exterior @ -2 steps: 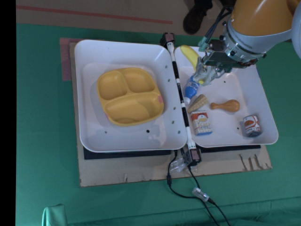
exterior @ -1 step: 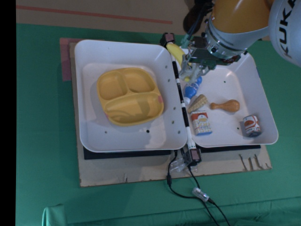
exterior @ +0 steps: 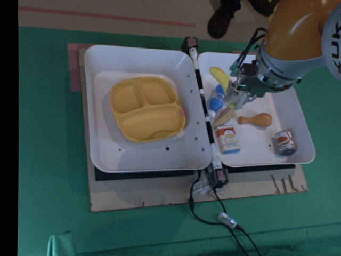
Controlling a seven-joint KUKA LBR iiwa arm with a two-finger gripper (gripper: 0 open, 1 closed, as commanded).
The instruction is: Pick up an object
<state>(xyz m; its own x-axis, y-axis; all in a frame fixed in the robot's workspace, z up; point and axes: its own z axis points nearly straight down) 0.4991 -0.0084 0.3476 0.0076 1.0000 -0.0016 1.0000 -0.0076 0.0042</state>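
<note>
My gripper [exterior: 233, 101] hangs over the left part of the right bin [exterior: 298, 122], fingers pointing down at a cluster of items. Just under it lie a corn cob [exterior: 224, 117] and a blue-and-white bottle [exterior: 216, 98]. A yellow banana [exterior: 219, 76] lies behind them. A toy chicken drumstick [exterior: 256, 120] rests to the right of the gripper. A small white and red box [exterior: 228, 140] sits near the bin's front, and a small can [exterior: 284, 142] at its front right.
The left bin [exterior: 104, 153] holds a yellow divided tray [exterior: 147, 109]. A black-and-white divider [exterior: 204, 106] runs between the bins. Cables [exterior: 221, 213] trail over the green cloth in front. A person's shoe [exterior: 219, 21] stands on the floor behind.
</note>
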